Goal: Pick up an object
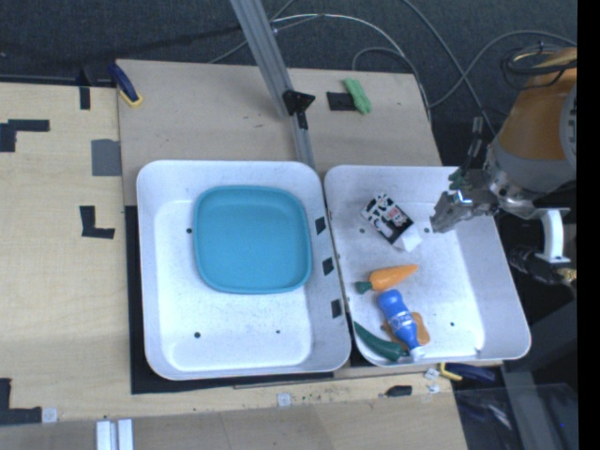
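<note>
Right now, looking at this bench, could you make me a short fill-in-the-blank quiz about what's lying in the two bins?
1. The blue plate lies in the ____ bin.
2. The carrot in the right bin is coloured ____.
3. The blue bottle lies just ____ the carrot in the view.
4. The gripper hovers over the ____ bin.

Missing words: left; orange; below; right
</note>
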`<act>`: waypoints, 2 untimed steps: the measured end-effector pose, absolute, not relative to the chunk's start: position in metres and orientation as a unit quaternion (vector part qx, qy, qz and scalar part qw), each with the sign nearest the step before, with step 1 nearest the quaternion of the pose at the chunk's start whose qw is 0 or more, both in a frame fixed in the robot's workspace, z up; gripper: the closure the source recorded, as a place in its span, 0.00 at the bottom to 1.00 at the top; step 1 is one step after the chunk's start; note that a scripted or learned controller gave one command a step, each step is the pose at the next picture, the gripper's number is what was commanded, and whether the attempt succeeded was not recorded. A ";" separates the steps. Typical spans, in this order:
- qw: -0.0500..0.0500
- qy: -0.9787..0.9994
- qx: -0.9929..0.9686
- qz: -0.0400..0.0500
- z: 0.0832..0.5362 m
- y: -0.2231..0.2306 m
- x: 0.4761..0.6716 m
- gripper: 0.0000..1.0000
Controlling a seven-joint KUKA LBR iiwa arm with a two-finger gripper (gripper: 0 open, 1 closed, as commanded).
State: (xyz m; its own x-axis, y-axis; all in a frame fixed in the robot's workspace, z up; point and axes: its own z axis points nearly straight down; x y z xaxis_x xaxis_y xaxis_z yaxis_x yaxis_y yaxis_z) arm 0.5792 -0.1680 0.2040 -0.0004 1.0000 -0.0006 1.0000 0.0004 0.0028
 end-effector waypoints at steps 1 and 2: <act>0.002 0.707 0.707 0.001 0.256 -0.168 0.580 1.00; -0.001 0.709 0.706 0.000 0.251 -0.118 0.597 1.00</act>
